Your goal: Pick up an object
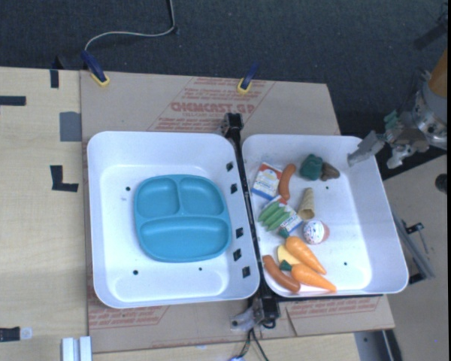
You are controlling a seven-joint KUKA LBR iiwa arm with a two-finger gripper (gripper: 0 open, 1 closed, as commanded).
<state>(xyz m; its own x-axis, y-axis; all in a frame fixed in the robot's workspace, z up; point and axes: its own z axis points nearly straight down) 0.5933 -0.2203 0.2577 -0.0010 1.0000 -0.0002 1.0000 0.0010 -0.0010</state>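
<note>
The end effector (pixel 372 147) hangs over the right bin's (pixel 376 224) far right rim, touching nothing; whether it is spread or closed cannot be told. The toys (pixel 293 224) lie in that bin, left of it and apart.

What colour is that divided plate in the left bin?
Light blue; the camera view shows the plate clearly.

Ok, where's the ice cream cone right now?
The ice cream cone lies mid right bin, between the sausage and the round ball.
</note>
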